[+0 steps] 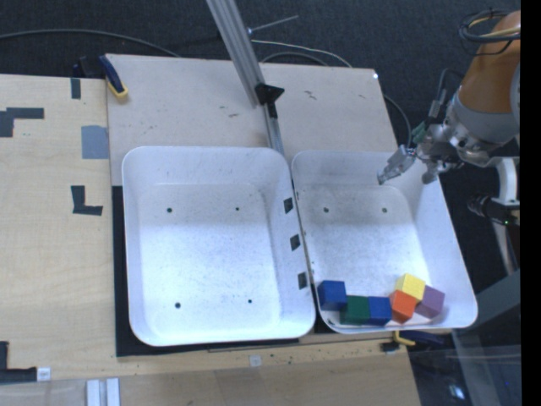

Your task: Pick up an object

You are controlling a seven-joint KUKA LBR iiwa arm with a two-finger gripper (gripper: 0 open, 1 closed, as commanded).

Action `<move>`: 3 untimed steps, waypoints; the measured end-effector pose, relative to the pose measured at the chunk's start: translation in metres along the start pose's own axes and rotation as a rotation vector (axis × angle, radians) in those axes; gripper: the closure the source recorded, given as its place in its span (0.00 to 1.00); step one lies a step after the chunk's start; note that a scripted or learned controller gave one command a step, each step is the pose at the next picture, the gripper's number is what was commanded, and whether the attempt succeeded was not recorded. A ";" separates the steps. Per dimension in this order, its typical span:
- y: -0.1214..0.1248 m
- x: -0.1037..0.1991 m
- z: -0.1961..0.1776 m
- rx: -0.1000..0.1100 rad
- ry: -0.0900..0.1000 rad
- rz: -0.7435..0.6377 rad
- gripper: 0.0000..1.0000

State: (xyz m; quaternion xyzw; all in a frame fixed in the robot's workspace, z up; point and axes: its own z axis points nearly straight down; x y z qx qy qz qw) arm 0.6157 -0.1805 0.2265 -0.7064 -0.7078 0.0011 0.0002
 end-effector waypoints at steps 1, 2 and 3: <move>-0.058 0.079 0.049 0.008 0.006 -0.004 0.00; -0.030 0.034 0.012 -0.005 -0.001 0.003 0.00; 0.028 0.020 -0.032 -0.009 -0.001 -0.002 0.00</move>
